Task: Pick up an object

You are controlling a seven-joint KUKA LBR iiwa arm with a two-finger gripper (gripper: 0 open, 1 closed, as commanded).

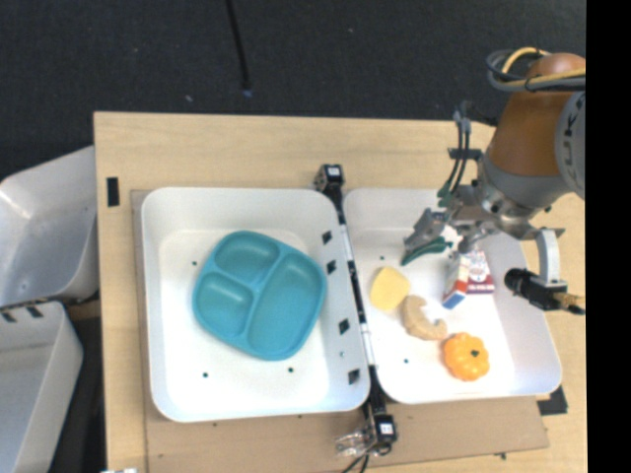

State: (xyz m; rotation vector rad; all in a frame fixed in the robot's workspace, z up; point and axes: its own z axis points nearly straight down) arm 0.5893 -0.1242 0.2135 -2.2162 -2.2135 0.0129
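Note:
My gripper (440, 248) hangs over the back half of the right bin (532, 363), its fingers spread open with nothing between them. The left fingertip (418, 254) is dark green. Just right of and below the gripper lies a small white carton (473, 278) with red and blue print. A yellow block (389, 289) sits left of it, near the bin's left wall. In front of that lie a tan, curved pastry-like piece (424, 320) and an orange pumpkin (465, 355).
A blue divided plate (259, 294) lies in the left bin (168, 382). A ridge with black clips (347, 284) separates the two bins. A black fitting on the arm (532, 287) juts out over the right bin's right side.

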